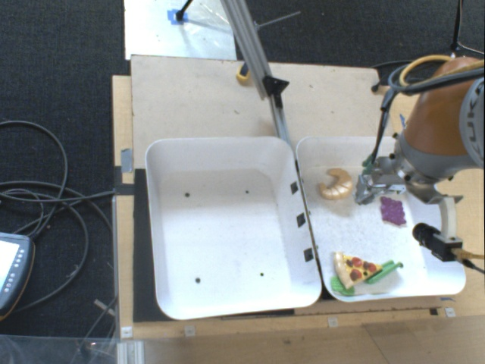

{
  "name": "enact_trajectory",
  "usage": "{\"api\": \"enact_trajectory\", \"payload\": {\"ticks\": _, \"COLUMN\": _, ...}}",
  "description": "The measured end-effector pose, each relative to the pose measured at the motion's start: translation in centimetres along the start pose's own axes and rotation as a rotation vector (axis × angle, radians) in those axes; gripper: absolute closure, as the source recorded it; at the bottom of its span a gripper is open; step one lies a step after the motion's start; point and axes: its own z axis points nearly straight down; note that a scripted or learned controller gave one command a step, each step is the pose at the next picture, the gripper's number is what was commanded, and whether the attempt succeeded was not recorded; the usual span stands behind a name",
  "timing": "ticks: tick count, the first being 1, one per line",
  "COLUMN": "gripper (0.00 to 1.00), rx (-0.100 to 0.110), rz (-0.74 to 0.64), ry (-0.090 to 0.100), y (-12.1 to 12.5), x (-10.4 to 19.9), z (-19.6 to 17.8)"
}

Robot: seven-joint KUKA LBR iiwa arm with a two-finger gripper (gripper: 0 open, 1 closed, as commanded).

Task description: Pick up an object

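In the right bin [318, 154] a tan croissant [334, 183] lies near the back left. A purple bunch of grapes [392, 211] rests toward the right. At the front, a pizza slice [355, 268] lies beside a green piece [383, 270]. My gripper [366, 189] hangs low over the bin, just right of the croissant and left of the grapes. Nothing shows between its fingers.
The left bin [163, 158] sits beside the right one, with a dark divider strip [300, 218] between them. A grey pole [254, 48] slants in from the top. Cables [45, 196] and a tablet [11, 268] lie off the bench at left.
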Motion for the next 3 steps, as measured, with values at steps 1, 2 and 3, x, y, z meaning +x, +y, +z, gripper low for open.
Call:
{"api": "enact_trajectory", "payload": {"ticks": 1, "gripper": 1.00, "rx": 0.002, "rz": 0.000, "ry": 0.000, "y": 0.2, "x": 0.0, "z": -3.3}}
{"api": "enact_trajectory", "payload": {"ticks": 2, "gripper": 1.00, "rx": 0.006, "rz": -0.003, "ry": 0.003, "y": -0.1, "x": 4.9, "z": -2.2}}
{"api": "enact_trajectory", "payload": {"ticks": 3, "gripper": 1.00, "rx": 0.007, "rz": -0.004, "ry": 0.004, "y": -1.2, "x": 10.3, "z": -2.1}}
